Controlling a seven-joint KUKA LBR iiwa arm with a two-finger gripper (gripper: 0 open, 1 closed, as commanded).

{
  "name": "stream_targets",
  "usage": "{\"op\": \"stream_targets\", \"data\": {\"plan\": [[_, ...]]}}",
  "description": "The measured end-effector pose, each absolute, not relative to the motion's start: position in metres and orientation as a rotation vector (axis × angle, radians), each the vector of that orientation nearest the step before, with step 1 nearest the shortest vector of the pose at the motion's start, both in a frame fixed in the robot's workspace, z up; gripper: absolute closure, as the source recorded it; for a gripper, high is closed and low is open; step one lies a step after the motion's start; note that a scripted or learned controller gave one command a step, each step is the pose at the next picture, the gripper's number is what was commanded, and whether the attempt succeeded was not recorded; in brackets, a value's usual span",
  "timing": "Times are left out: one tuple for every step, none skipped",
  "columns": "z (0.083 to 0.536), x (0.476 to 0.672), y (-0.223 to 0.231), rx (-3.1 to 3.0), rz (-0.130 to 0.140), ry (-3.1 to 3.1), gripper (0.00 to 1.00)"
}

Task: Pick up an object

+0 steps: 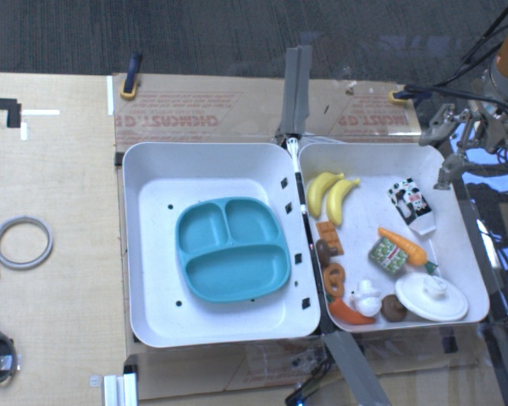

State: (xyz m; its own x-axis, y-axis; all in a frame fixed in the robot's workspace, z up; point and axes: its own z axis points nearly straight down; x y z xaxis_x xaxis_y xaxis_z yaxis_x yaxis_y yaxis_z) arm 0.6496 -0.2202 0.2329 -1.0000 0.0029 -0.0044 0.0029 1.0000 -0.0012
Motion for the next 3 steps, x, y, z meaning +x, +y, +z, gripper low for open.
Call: {"op": "stream_targets", "data": {"plan": [[0.094, 0.625, -0.221, -0.054, -0.003, 3.135, 0.0], [0.094, 0.521, -0.222, 0.088, -0.003, 3.133, 0.0], [0.092, 0.515, -0.146, 0.234, 0.001, 3.13, 0.0]]}}
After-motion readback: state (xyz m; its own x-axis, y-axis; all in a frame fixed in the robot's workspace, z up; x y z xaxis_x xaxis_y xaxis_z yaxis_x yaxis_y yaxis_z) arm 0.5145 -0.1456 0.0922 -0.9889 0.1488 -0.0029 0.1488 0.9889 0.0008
